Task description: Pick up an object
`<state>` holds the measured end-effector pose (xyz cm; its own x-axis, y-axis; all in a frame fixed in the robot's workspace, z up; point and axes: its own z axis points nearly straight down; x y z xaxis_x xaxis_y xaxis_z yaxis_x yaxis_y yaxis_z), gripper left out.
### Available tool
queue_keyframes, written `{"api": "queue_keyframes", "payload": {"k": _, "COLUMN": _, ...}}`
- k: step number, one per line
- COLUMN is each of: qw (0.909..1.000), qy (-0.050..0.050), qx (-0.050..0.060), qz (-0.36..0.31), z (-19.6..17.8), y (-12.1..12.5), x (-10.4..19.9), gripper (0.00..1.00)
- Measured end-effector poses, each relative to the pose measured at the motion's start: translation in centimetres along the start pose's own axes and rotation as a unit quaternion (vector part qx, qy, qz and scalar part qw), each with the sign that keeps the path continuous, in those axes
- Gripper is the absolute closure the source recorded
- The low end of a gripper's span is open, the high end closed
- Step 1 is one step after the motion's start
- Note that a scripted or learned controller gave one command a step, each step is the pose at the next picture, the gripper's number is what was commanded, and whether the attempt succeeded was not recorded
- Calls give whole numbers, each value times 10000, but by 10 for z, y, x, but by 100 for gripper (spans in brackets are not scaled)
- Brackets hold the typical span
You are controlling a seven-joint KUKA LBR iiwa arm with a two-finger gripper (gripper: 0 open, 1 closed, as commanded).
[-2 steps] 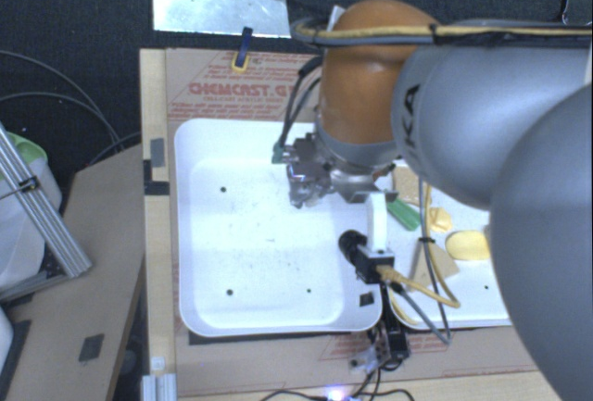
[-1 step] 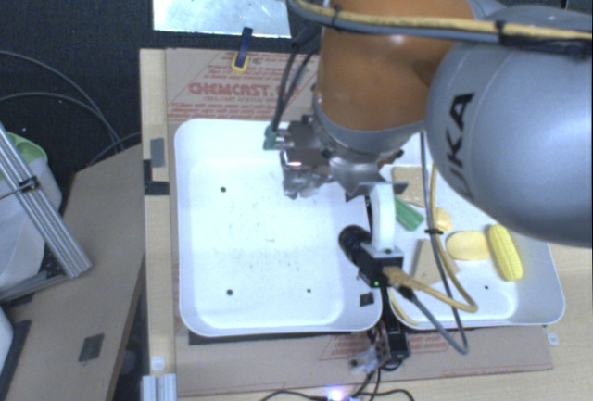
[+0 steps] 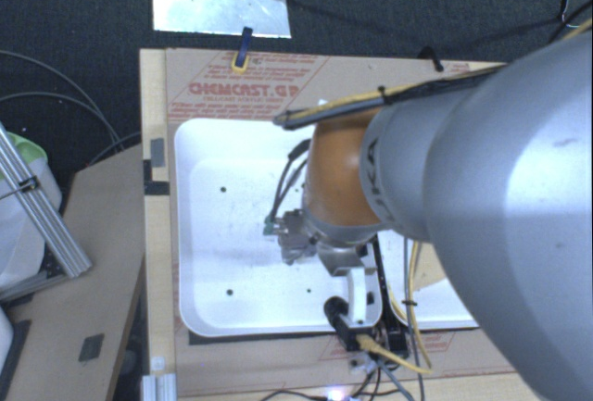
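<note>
The grey arm (image 3: 482, 158) reaches in from the right. Its orange band (image 3: 338, 177) and wrist stand over the right part of the left bin (image 3: 199, 205). The gripper (image 3: 295, 242) hangs below the band, low over the bin floor near the middle. The wrist hides it from above, so I cannot tell whether the jaws are apart or together, and nothing can be seen held.

The object to be picked cannot be identified. If one is present, it most likely lies under the wrist or behind the arm, which also covers most of the right bin (image 3: 454, 308). The uncovered floor of the left bin shows a few small dark specks, too small to name.

Handling, as a judgement only: anything stocked in a shallow bin like this is probably small and light. The smooth white floor would let it slide if nudged. Stiffness and fragility cannot be judged. Take hold across the narrowest part, near the middle.

Both bins rest on a printed cardboard sheet (image 3: 246, 89) on the desk (image 3: 107, 205).
</note>
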<state>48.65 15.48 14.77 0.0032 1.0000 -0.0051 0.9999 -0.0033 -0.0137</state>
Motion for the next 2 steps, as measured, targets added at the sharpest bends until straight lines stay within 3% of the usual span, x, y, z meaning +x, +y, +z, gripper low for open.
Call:
{"api": "queue_keyframes", "payload": {"k": 1, "qw": 10000, "qy": 30, "qx": -81, "qz": 3, "z": 65, "y": 49, "x": -37, "gripper": 100}}
{"api": "queue_keyframes", "payload": {"k": 2, "qw": 9998, "qy": 38, "qx": -181, "qz": -35, "z": -221, "y": 114, "x": -58, "gripper": 100}}
